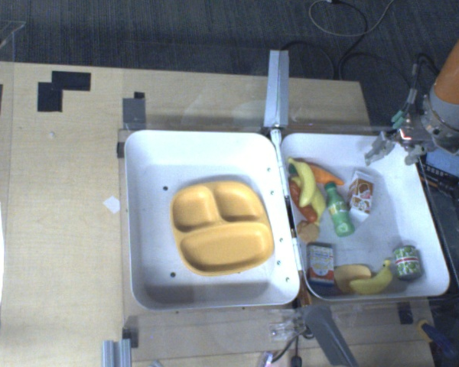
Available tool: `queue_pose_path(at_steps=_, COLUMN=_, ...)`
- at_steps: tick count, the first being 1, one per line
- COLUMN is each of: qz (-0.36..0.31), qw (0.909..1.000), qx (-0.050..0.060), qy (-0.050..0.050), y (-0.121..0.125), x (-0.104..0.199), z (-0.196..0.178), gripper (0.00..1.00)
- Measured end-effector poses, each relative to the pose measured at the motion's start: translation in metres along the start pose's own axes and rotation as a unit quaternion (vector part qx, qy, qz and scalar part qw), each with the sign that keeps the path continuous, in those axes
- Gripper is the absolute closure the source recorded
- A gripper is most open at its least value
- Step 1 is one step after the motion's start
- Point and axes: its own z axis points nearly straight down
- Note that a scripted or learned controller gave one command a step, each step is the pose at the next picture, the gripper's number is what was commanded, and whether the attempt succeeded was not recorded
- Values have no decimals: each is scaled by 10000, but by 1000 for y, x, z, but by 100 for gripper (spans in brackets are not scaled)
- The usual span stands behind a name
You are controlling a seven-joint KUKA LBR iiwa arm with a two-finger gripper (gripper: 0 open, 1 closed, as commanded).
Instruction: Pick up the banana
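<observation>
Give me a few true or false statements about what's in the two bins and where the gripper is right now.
1. A yellow divided tray lies in the left bin. True.
2. The gripper is over the left bin. False: it is at the right bin's far edge.
3. A banana lies near the right bin's front edge. True.
4. The green bottle is in the left bin. False: it is in the right bin.
5. The gripper holds a banana. False: nothing is between its fingers.

We see a mustard-yellow plastic divided tray (218, 226) in a white bin (145, 205), a yellow curved banana (373, 280), a green plastic bottle (338, 212) and a pale wooden bench (53, 228).
</observation>
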Motion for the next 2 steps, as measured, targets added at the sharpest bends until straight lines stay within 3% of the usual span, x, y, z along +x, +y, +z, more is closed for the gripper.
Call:
queue_pose_path(at_steps=1, qz=-1170, qw=9931, qx=-31, qy=-5, y=6, x=61, z=103, gripper=0)
queue_pose_path(at_steps=2, qz=-1197, qw=9928, qx=-40, qy=-1, y=19, x=108, z=103, gripper=0)
